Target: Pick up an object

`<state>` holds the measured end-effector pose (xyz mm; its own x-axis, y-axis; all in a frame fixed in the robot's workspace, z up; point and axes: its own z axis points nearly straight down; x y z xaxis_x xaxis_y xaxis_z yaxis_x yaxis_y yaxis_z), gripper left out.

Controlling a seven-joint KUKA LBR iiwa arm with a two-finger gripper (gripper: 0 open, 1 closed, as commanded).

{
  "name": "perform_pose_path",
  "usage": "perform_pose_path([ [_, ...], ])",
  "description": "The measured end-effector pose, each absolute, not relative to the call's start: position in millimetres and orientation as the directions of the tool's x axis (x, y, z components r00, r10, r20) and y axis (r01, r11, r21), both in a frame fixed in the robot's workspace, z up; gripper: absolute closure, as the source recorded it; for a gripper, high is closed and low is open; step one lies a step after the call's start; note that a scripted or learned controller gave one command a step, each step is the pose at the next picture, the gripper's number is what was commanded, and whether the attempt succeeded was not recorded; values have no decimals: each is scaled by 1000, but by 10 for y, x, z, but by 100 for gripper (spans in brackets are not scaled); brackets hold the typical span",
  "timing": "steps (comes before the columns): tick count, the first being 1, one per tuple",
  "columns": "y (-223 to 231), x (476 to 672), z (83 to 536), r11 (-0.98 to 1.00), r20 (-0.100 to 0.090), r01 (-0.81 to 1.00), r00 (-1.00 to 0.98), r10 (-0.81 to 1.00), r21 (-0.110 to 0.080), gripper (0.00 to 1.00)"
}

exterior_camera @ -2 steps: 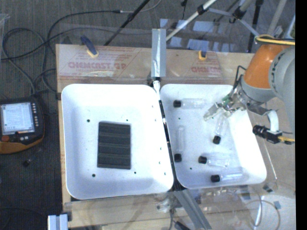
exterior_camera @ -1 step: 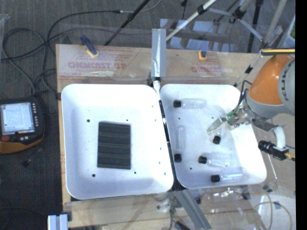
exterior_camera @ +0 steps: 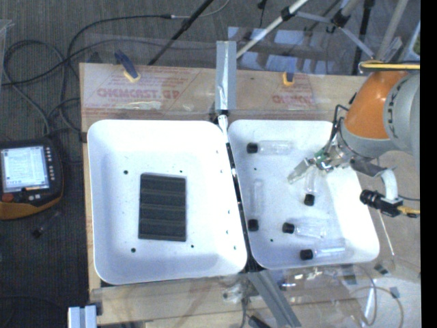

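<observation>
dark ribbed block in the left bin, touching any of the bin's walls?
Apart. The camera view shows the dark ribbed block lying flat mid-floor in the left bin, with bare white floor on all four sides between it and the walls.

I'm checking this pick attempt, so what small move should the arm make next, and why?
Probably a short straight descent. The pincer hangs over the right bin, above a clear vial with a black cap lying apart from the others, so lowering there looks like the simplest grasp. Whether it already touches the vial can't be judged.
</observation>
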<state>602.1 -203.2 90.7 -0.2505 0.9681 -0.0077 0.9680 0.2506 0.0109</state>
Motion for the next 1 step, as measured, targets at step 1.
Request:
perform_pose_path([
  [1, -1912, 5530, 916, 243, -9, 970, -243, 970, 13, 0],
])
